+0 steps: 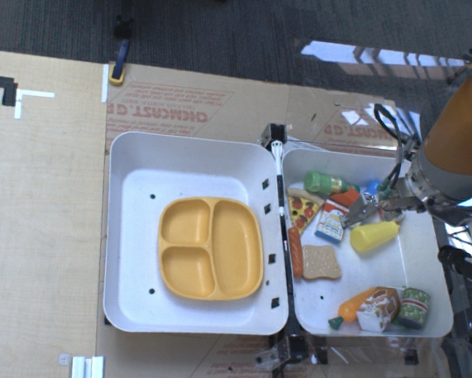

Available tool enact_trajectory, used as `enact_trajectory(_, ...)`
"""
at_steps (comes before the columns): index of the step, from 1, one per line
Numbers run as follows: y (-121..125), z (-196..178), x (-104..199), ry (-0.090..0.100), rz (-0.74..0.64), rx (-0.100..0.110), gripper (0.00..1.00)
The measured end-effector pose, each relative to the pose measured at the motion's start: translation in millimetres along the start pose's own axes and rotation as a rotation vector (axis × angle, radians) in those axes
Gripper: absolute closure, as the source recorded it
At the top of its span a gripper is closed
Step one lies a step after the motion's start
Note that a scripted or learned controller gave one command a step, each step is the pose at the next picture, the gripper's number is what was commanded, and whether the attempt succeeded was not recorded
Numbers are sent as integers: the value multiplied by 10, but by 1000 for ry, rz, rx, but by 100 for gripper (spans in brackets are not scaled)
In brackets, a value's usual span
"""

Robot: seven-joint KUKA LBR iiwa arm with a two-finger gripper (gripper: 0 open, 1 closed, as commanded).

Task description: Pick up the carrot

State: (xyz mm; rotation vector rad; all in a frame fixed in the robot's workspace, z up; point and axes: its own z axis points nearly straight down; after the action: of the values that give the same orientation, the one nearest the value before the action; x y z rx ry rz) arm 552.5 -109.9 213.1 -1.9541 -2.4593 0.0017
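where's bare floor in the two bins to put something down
Left bin: a bare white border runs all round the yellow plate, widest along its near and left sides. Right bin: a small bare patch between the bread, the mustard bottle and the carrot. Its far half is crowded, with the gripper among the items.

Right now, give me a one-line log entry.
claw: over right bin, by milk carton | carrot: near front wall, untouched | plate: left bin

Bright, even overhead light. Soft shadows inside the left white bin [115,239]. Window glare patch on dark floor [373,54] at top. Focus slightly soft throughout; fine detail smeared.
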Motion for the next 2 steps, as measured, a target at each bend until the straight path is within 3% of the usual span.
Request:
enact_trajectory(1,-726,1008,25,1,-151,0,0)
enact_trajectory(2,-761,1214,2,1,-387,-1,0)
